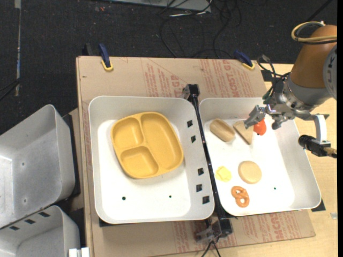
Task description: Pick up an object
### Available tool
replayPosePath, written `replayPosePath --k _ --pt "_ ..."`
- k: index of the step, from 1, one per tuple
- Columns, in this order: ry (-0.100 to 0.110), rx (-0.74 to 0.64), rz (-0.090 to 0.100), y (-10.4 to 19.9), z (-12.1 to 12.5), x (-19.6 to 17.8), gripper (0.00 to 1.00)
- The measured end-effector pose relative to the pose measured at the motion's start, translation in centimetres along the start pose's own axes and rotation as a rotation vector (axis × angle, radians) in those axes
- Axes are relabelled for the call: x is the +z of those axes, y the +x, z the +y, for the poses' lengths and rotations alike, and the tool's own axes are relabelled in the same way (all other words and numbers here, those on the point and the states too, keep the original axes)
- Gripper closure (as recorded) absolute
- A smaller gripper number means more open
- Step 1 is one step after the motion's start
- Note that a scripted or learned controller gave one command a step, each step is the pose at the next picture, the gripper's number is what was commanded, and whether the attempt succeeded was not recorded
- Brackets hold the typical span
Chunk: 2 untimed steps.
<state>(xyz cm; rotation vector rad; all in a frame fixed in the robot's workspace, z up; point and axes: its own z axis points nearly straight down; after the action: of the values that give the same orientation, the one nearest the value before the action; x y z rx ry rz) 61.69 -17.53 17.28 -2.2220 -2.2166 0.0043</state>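
My gripper (262, 123) hangs over the far part of the right bin (300, 191), reaching in from the right. Its two grey fingers stand apart, so it is open. A small red-orange item (260, 127) sits between the fingers, nearer the left one, and I see no squeeze on it. Just left of it lie a tan wedge (244, 132) and a brown bread roll (221, 130). Nearer the front are a round tan cookie (250, 172), a small yellow piece (223, 173) and an orange pretzel (240, 195).
The left bin (107, 197) holds a yellow divided plate (146, 144). A black divider with clips (199, 143) runs between the bins. Grey tubs (32, 159) stand off the bench at the left.
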Motion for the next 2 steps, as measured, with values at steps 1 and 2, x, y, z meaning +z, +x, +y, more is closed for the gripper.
replayPosePath --k 1,2 --pt "-0.001 -0.002 0.000 0.0 0.6 6.2 0.00" --pt "-0.007 -0.001 -0.001 0.0 0.7 4.8 1.00"
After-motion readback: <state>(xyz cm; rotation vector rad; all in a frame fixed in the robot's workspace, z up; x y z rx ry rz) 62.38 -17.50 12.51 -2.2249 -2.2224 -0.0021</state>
